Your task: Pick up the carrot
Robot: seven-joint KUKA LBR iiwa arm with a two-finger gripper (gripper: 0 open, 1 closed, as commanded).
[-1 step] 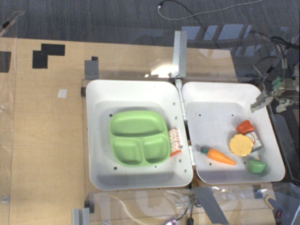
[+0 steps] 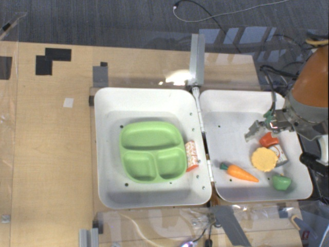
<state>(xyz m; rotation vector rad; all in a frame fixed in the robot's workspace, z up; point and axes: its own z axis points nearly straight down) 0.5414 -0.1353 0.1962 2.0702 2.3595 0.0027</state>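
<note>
- We find the carrot (image 2: 241,173) lying flat on the floor of the right bin (image 2: 226,109), near that bin's front edge and a little toward its left wall. Its green tip points toward the left wall and its orange taper runs toward the front right corner.
- Nothing touches the carrot. A round yellow piece (image 2: 264,159) sits just beside its thin end, and a small green item (image 2: 281,182) rests in the front right corner. We judge the open floor on the carrot's left side the easier approach.
- The gripper (image 2: 259,129) hangs over the right half of the right bin, toward the right wall, well back from the carrot. Its fingers look spread apart with nothing between them, though the view is small and we hold this loosely.
- A small red-orange piece (image 2: 268,140) lies just under and in front of the gripper. We cannot tell whether they touch.
- The arm (image 2: 312,86) comes in over the right wall, which is likely why the gripper sits on that side.
- The left bin (image 2: 103,138) holds a green divided tray (image 2: 153,151) in its middle, with a small pale wrapped item (image 2: 191,154) against the tray's right rim.
- We judge the pick not yet begun. The gripper must cross toward the front edge and turn across the carrot's length.
</note>
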